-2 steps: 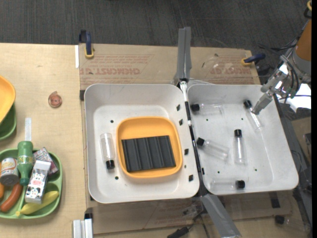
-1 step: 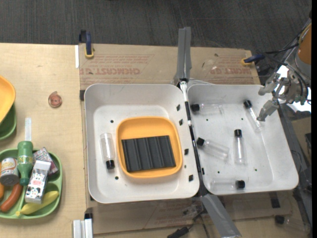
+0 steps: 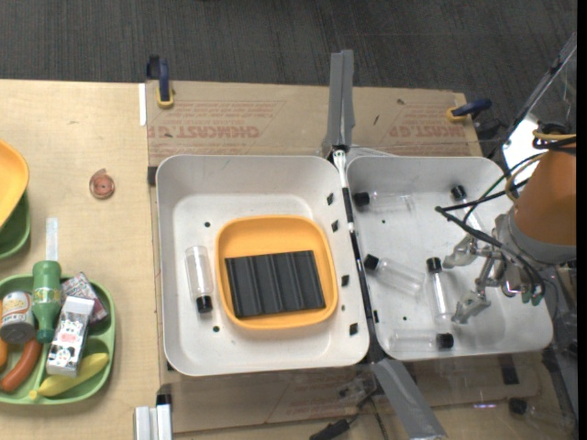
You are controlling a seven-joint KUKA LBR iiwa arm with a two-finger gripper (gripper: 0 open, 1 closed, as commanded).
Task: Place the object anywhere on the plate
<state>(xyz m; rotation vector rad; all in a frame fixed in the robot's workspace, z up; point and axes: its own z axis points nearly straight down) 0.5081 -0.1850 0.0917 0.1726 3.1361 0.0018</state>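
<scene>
Holding a dark ridged block (image 3: pixel 274 282), orange plate (image 3: pixel 237 237), left bin (image 3: pixel 174 246)

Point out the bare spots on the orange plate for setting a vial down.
On the orange plate, a dark ridged mat covers the middle. Only the rim strips around it are bare, widest along the far edge. A vial lies outside, along the plate's left.

Dark grey carpeted floor (image 3: pixel 275 16) across the top. Below it, pale wooden bench top (image 3: pixel 73 136) at left, partly covered by flat brown printed cardboard sheet (image 3: pixel 248 122), clipped at far corners with small blue-and-yellow clamps (image 3: pixel 160 81). Even, soft lighting overall.
</scene>
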